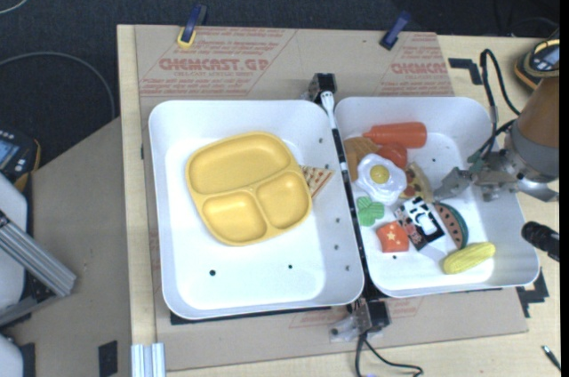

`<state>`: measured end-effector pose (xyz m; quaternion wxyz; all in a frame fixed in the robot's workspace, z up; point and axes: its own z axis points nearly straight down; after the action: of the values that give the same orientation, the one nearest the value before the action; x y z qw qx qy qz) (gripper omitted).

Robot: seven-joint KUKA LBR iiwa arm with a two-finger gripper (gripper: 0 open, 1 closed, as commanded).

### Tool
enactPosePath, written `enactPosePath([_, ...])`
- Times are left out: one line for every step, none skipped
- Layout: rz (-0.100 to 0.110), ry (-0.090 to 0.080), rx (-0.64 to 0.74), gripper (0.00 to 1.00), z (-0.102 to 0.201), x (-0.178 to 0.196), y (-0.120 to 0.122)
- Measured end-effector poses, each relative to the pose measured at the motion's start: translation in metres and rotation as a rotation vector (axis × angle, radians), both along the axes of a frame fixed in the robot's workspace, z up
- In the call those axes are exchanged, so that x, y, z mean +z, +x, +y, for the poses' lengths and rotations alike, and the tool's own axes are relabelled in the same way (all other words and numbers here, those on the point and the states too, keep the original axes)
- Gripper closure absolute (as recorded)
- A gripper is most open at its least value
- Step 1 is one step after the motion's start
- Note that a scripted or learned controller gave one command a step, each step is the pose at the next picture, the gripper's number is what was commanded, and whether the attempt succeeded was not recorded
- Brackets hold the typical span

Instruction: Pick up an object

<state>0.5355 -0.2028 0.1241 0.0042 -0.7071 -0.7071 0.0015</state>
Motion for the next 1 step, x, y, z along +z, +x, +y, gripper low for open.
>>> enactPosePath([-0.002,-0.001,0.0,0.0,0.001,-0.0422,-0.0009])
